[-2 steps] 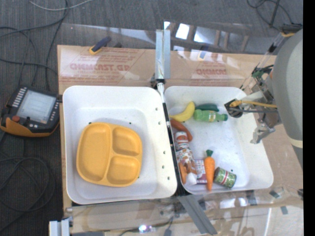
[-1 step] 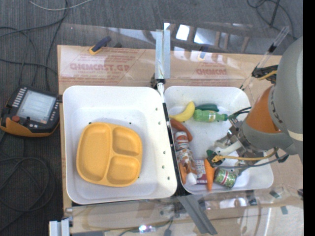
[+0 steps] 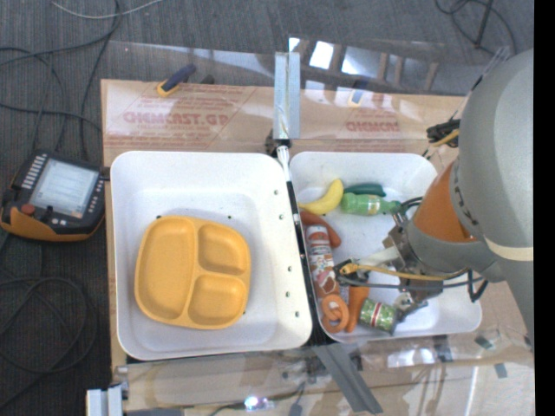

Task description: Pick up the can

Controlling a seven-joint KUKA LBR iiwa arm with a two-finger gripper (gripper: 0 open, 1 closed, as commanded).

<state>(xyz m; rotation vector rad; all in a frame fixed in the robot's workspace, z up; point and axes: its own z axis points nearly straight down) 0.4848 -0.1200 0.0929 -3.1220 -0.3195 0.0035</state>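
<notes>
The can [image 3: 378, 315] is small, green with a red end, and lies on its side near the front edge of the right bin [image 3: 451, 315]. My gripper [image 3: 392, 273] hangs low over the right bin, just above and slightly behind the can. The grey arm with its orange band [image 3: 434, 215] covers the bin's right part. Nothing shows as held by the gripper.
In the right bin lie a banana [image 3: 324, 198], a green bottle [image 3: 364, 204], a red-labelled bottle [image 3: 320, 251] and an orange carrot-like piece [image 3: 343, 306] next to the can. A yellow divided plate [image 3: 192, 271] sits in the left bin [image 3: 156, 172]. A pendant [image 3: 54, 198] rests off the bench's left.
</notes>
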